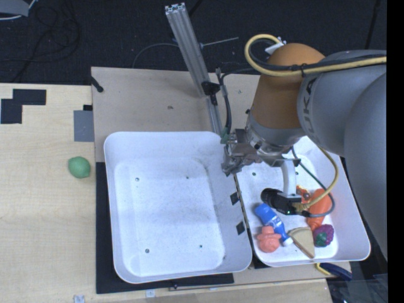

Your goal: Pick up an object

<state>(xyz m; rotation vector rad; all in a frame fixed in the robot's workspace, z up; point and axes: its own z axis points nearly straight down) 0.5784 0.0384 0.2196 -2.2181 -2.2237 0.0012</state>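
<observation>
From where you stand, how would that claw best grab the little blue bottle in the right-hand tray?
I'd take the blue bottle across its blue body, coming straight down from above. It lies on its side at a slant, white cap toward the pink toy, with its two long sides looking the freest. The neighbours crowd it closely, so the fit is tight.

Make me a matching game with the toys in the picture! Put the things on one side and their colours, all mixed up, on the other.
Things:
1. ball on the bench, outside the bins
2. bottle in the right bin
3. berry-shaped toy in the right bin
4. lumpy toy in the right bin, next to the bottle

Colours:
A. purple
B. pinkish orange
C. green
D. blue

Pairs: 1-C, 2-D, 3-A, 4-B
</observation>
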